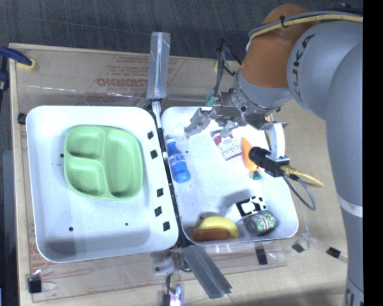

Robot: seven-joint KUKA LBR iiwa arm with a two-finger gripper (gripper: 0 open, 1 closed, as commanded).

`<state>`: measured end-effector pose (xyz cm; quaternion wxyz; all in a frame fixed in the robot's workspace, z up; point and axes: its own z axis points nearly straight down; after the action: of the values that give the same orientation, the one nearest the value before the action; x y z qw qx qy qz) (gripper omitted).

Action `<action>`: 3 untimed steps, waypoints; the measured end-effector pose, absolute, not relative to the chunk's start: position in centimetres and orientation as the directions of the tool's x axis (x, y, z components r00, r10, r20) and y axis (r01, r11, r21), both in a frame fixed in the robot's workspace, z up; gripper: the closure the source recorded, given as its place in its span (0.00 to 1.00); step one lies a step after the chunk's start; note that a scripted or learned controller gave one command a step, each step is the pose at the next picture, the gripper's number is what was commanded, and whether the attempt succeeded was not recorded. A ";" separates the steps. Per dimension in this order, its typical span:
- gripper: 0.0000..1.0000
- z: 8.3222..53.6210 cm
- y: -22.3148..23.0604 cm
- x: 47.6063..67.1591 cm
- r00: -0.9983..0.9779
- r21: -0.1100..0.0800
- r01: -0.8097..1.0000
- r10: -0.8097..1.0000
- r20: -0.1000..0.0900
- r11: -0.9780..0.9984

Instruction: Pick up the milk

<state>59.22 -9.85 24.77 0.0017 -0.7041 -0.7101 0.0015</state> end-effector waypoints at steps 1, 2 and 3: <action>1.00 25.7 -9.8 59.2 -0.014 -0.007 1.000 1.000 0.000 0.014; 1.00 19.0 -1.3 61.0 -0.035 -0.007 0.999 0.999 -0.001 0.035; 0.00 19.0 -1.3 61.0 -0.035 -0.006 0.999 0.999 -0.001 0.035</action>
<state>61.02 -1.32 19.03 0.0018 -0.6946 -0.7193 0.0026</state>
